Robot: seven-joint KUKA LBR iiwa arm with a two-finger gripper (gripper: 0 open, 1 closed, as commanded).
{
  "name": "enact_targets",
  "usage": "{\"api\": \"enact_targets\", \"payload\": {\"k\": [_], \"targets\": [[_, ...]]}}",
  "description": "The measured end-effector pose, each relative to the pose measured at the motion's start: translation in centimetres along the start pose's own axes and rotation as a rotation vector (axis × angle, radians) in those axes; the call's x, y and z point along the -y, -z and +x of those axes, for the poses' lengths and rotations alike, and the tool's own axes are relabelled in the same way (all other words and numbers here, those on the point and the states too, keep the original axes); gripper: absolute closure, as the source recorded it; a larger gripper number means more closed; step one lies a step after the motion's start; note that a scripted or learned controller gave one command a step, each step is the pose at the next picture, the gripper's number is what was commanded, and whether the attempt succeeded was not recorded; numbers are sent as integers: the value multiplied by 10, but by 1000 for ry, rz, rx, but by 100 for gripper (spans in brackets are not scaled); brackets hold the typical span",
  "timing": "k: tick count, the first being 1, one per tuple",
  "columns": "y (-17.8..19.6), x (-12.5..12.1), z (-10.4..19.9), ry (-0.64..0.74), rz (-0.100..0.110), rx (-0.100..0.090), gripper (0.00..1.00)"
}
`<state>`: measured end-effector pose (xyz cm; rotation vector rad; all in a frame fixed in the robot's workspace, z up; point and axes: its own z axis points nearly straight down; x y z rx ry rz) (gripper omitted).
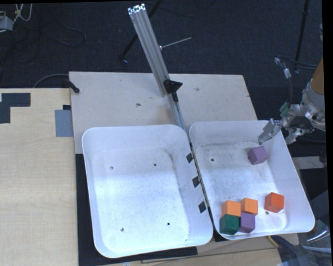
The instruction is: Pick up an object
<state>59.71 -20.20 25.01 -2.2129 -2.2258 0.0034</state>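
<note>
— Where is the hand [276,130] seen?
— Over the right bin's [299,179] far edge; whether it is spread or pressed together cannot be told.
— And the purple cube [258,155]?
— Just below-left of the hand, apart, lying flat, slightly turned; no long axis is shown.

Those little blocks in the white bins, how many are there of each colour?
Orange: 3, two side by side and a redder one apart
Purple: 2
Green: 1
Total: 6, all in the right-hand bin.
</note>
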Motion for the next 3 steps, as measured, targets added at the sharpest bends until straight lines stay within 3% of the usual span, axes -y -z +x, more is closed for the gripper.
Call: {"api": "enact_targets", "payload": {"k": [1,2,3], "targets": [[-141,-7,-7,-6,7,-2,0],[-161,-69,-8,-3,-5,1,0],[-150,-67,-7,2,0,1,100]]}}
